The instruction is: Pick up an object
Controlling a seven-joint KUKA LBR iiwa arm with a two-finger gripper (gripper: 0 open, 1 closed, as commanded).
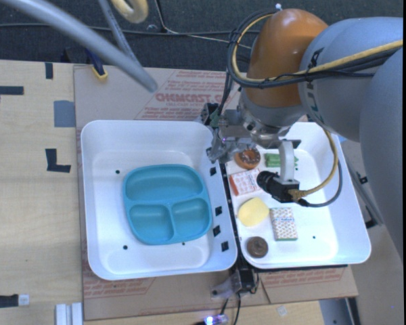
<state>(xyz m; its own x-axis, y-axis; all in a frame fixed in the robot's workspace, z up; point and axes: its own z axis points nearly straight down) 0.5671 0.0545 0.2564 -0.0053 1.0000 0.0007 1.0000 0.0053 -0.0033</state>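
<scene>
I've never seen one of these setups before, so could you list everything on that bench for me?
Bins: two, white, side by side on the bench.
Tray: one, blue, three compartments, in the left bin.
Yellow item: one, right bin, middle.
Brown disc: one, right bin, near front edge.
Patterned box: one, pale, right of the yellow item.
Red-white packet: one, right bin.
Orange round item: one, under the arm.
Arm: one, grey with orange band, over the right bin.

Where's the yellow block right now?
The yellow block lies in the right bin, near its left wall, below the red-and-white card and above the brown disc.
</scene>
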